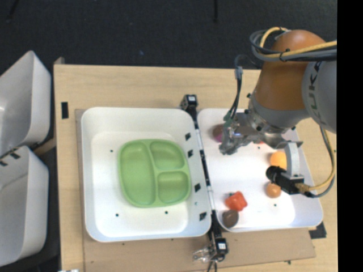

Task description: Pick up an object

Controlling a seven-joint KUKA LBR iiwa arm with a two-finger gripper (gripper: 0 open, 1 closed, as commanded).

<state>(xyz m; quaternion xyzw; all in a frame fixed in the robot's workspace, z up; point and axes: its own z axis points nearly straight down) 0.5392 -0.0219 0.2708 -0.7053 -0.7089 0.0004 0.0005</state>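
Bench (136,84): two shallow white bins are borne side by side on a wooden top.
Left bin (96,208): a green divided plate (153,171) is held near its middle.
Right bin (306,211): several small things are held here, and the arm is reached over its far half.
Arm (286,78): the grey body and orange band are set above the right bin, and much of the bin's far side is covered by them.
Gripper (231,143): it is placed low over the far left part of the right bin; whether it is open or closed cannot be told, and nothing is seen held.
Nearest thing: a dark pink object (218,132) is found just beside the gripper, on the side toward the left bin; it is partly hidden and its long axis cannot be judged.
Other things: a red piece (236,200) and a brown lump (229,219) lie at the near left corner, well apart from the gripper; an orange ball (277,158) and a smaller orange-brown ball (273,190) lie toward the bin's right.
Coming move (judgement): a short shift toward the pink object is likely called for.
Hard to make out: the fingertips, and anything beneath the wrist.
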